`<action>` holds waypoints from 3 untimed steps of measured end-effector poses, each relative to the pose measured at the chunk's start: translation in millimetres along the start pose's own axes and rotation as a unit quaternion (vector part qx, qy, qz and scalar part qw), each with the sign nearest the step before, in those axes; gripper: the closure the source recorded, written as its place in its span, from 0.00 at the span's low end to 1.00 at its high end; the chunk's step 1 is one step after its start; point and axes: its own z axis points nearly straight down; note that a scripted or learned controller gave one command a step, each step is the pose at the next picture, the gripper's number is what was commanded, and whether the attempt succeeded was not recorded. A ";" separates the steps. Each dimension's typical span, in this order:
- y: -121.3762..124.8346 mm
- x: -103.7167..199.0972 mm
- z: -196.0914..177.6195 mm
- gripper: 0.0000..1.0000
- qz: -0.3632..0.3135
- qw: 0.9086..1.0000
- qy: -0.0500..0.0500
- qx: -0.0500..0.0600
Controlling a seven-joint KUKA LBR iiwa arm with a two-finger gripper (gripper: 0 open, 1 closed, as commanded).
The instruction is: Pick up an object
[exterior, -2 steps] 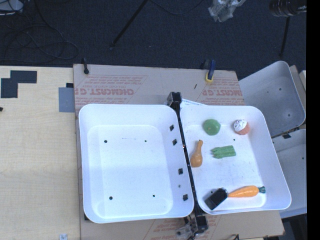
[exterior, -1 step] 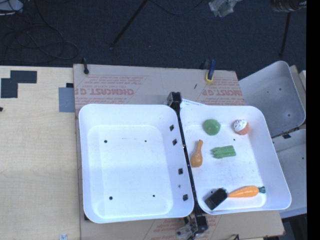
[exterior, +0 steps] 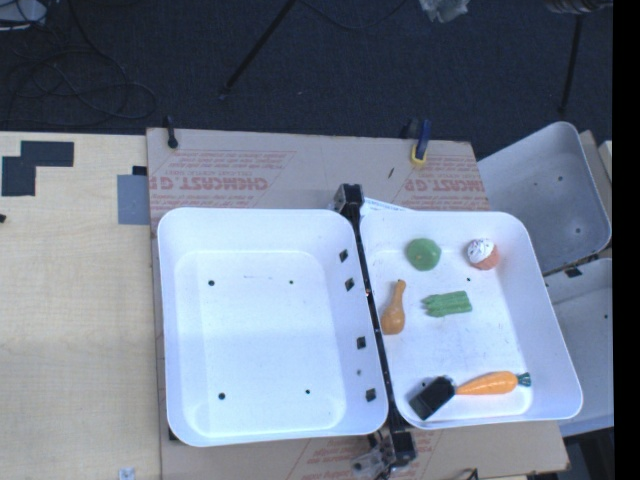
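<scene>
I cannot tell if the tool is spread or pressed together. It has nothing in it that I can see, so I think the picking up has not begun.

The arm comes in from the right, and the right bin [exterior: 545,298] is on that side. All the toys lie in it, so they are easy to reach. A green ball [exterior: 423,254] and a white and orange ball [exterior: 481,253] sit near the far wall, apart from each other. In the middle lie a little orange gourd [exterior: 394,309] and a bumpy green piece [exterior: 446,304], close but not touching. They have room around them, so I think they would be easy to pinch. Near the front wall a carrot [exterior: 487,384] lies on its side, and its fat end touches a black block [exterior: 433,397]. Those two may be harder, because one could push the other.

The left bin [exterior: 180,268] sits right beside the right one, with a black strip [exterior: 365,298] between them. A picked toy could be dropped there.

Both bins rest on a sheet of cardboard [exterior: 250,173]. A clamp [exterior: 421,143] bites its far edge, I think so nothing slides. Under it all is the wooden surface [exterior: 70,318].
</scene>
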 end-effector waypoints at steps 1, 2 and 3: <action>2.4 1.9 -8.9 1.00 -0.003 1.000 0.000 -0.010; 5.0 3.7 -18.2 1.00 -0.006 1.000 0.000 -0.022; 7.6 5.7 -27.4 1.00 -0.009 0.999 0.000 -0.035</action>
